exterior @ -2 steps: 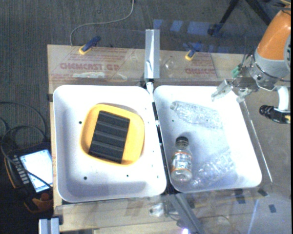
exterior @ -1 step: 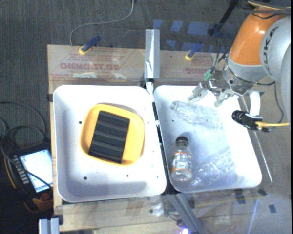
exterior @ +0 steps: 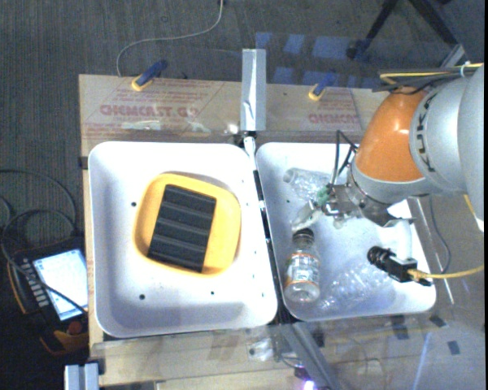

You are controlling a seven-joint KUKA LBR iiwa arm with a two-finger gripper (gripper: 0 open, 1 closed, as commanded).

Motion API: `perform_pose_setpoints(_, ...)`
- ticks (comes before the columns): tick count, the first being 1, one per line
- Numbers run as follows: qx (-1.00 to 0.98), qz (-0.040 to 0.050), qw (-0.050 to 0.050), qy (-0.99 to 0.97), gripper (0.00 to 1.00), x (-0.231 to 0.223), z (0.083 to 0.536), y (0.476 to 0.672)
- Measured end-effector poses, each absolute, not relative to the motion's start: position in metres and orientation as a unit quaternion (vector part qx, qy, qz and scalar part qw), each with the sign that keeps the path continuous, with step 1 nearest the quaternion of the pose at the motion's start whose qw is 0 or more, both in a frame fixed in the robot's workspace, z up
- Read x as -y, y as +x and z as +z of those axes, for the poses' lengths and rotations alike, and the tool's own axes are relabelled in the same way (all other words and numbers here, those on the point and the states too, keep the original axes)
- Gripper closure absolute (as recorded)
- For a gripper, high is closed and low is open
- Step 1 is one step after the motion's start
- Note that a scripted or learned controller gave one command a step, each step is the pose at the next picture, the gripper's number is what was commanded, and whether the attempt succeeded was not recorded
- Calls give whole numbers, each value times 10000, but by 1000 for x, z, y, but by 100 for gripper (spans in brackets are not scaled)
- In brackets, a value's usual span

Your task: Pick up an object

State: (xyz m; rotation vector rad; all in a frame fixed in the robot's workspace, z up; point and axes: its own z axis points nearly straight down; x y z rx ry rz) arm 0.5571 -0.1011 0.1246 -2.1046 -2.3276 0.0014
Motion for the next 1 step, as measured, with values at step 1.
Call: perform_pose_setpoints(1,7230,-35,-45,-6909,0,112,91,618)
